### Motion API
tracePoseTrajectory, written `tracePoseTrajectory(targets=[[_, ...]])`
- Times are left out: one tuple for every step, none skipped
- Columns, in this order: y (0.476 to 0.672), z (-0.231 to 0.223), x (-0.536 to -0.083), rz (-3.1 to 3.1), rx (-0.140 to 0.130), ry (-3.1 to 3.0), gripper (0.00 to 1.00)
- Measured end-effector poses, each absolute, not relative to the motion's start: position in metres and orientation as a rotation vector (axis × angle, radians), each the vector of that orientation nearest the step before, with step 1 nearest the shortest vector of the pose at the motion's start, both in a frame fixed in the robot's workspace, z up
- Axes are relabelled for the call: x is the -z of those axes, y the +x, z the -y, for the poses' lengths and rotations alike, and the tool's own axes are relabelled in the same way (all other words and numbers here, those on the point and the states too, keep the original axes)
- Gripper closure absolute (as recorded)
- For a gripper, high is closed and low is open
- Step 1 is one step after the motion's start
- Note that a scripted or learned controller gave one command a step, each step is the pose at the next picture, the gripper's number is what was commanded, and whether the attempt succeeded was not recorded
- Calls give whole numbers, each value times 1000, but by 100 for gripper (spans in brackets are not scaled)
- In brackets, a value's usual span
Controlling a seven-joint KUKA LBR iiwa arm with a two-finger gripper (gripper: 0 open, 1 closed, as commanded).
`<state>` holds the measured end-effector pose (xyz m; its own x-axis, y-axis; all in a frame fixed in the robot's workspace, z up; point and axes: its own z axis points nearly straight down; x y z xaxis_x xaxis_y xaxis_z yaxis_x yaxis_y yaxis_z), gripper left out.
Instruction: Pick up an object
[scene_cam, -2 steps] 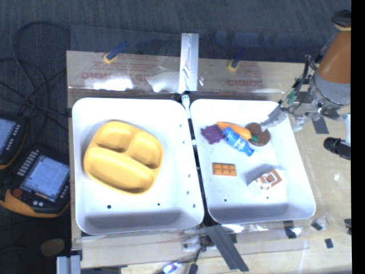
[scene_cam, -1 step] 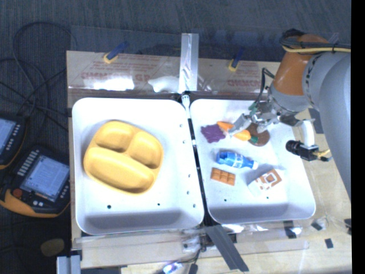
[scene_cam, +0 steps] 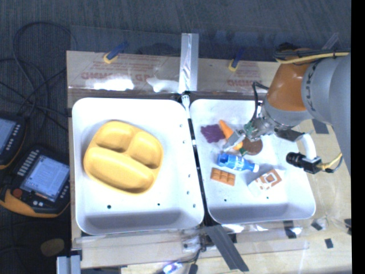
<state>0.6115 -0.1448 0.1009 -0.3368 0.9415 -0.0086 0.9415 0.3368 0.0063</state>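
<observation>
My gripper [scene_cam: 242, 138] hovers low in the right bin [scene_cam: 285, 210], right of frame centre; whether it pinches anything I cannot tell. A blue bottle [scene_cam: 234, 162], purple toy [scene_cam: 211, 132] and waffle [scene_cam: 223, 176] lie nearby. Next: a clean close, then lift.

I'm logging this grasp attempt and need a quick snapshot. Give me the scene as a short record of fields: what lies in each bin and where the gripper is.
left bin: one large yellow loaf-like object
right bin: purple toy, orange piece, blue bottle, orange waffle-like block, small white and orange box, brown round object
gripper: low in the right bin, over the cluster between the orange piece and the brown round object
grasp: cannot tell whether anything is held
</observation>
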Motion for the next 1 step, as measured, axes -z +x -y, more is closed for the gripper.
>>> tracePoseTrajectory(targets=[[673,146,-93,-2439,-8,1960,0]])
